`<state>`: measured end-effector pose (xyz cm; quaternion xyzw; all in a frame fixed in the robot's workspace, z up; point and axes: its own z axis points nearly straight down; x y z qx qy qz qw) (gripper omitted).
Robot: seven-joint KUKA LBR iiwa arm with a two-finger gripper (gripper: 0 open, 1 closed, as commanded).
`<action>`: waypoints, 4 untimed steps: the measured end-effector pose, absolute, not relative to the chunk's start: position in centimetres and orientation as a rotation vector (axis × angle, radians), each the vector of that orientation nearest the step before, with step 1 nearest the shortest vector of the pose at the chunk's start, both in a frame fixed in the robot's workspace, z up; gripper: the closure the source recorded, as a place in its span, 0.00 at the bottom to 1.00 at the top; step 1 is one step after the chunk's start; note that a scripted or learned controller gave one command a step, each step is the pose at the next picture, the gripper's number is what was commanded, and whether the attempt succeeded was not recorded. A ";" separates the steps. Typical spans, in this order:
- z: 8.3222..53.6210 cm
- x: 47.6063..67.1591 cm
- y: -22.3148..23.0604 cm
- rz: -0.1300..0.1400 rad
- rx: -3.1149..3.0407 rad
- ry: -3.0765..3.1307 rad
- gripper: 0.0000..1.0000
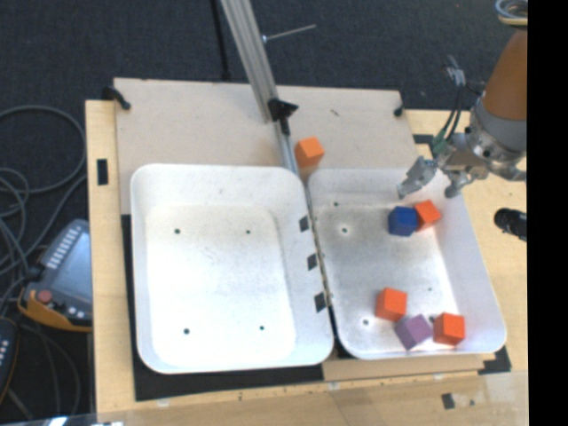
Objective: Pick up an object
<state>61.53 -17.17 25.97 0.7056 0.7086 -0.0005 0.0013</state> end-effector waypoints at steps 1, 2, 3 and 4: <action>14.8 54.8 -15.3 -0.008 2.227 2.226 0.00; 9.7 51.8 -11.2 0.000 2.219 2.222 0.00; 9.8 60.0 -13.8 0.004 2.213 2.220 0.00; 17.9 60.8 -12.3 0.010 2.211 2.220 0.00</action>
